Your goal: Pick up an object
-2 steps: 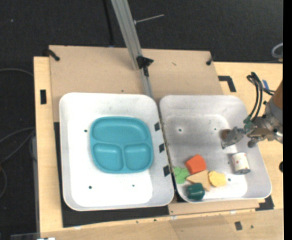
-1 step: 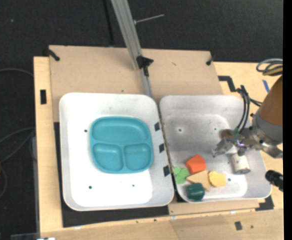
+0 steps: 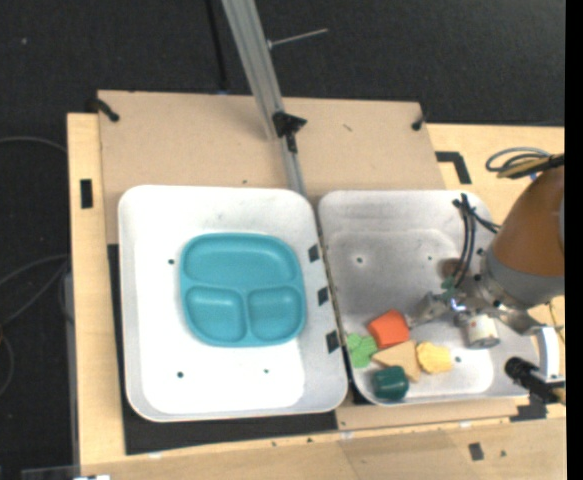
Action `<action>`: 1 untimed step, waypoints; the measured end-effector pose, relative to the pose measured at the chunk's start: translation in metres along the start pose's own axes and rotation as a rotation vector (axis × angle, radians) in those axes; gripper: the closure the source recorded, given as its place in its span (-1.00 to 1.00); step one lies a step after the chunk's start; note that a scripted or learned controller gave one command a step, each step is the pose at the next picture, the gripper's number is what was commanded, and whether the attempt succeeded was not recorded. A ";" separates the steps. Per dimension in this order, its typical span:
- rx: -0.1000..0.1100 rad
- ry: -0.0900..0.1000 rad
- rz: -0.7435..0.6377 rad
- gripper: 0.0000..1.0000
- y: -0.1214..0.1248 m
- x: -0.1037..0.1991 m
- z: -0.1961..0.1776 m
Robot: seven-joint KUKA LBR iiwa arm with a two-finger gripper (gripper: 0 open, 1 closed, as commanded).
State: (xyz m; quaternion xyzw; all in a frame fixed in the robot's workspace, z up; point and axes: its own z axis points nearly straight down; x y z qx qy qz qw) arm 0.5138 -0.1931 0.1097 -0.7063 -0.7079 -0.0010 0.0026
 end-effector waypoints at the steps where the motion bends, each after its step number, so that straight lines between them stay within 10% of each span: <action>1: -0.005 0.000 0.005 1.00 0.001 -0.001 -0.013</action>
